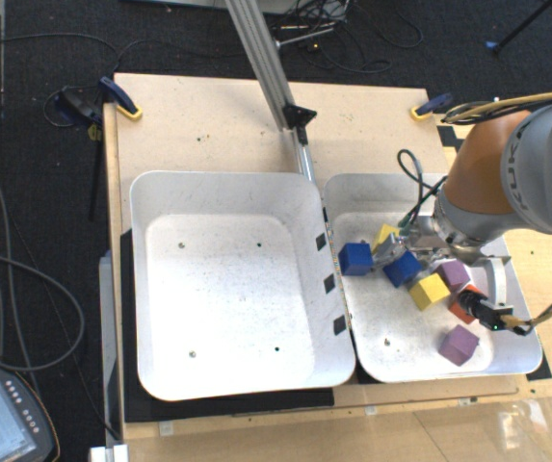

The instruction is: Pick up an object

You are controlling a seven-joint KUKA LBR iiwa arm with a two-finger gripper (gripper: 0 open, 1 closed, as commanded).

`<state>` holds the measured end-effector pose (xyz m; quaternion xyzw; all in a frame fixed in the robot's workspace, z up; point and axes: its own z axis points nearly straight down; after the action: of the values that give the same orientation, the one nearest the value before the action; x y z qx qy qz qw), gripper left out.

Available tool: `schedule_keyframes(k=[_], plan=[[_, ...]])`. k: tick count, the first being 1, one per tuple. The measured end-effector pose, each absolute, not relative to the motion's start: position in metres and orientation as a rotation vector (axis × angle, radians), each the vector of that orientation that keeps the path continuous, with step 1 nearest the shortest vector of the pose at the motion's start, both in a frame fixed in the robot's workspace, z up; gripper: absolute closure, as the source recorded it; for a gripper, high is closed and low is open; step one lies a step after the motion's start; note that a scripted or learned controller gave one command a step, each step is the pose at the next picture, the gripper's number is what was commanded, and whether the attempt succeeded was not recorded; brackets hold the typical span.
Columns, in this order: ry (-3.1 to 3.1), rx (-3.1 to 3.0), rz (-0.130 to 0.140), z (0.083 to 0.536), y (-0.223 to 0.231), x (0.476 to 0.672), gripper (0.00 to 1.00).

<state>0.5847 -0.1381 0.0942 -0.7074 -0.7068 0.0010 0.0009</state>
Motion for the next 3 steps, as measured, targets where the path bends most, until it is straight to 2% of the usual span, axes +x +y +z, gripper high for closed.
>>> schedule_keyframes(k=[1, 3], plan=[[-2.22, -2.224, 0.0, 0.105, -0.138, 0.585, 1.0], [-2.23, -2.221, -0.006, 0.226, -0.13, 0.6, 1.0]])
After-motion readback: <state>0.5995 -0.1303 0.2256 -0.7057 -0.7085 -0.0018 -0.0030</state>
